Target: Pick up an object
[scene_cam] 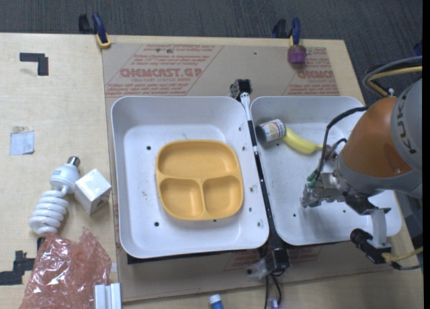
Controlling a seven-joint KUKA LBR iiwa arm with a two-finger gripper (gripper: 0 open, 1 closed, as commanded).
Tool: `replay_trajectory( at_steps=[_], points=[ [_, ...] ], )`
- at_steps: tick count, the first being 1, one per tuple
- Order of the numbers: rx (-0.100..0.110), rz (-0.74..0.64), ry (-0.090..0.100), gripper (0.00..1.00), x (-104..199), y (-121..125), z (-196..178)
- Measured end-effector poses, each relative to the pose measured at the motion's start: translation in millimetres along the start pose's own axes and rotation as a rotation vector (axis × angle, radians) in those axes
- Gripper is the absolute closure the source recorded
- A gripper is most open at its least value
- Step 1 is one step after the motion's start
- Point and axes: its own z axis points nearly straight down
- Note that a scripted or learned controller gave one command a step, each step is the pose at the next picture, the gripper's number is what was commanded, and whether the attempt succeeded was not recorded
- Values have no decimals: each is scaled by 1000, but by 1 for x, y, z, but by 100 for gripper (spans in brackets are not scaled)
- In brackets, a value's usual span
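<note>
Camera view: the grey arm's two-finger gripper [310,195] hangs over the right shallow white bin [295,230] (its state I cannot tell), well apart from the yellow banana [299,143] and small labelled can [272,130] near that bin's far edge.

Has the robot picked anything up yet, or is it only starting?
Nothing looks picked up yet. The banana and small can lie in the right bin, the yellow tray in the left bin. The arm hangs over the right bin; grasping and lifting remain.
</note>
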Motion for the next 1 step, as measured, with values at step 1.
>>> replay_trajectory(
  at_steps=[1],
  points=[
    [2, -5, -1, 100, 68, 19, -90]
  ],
)
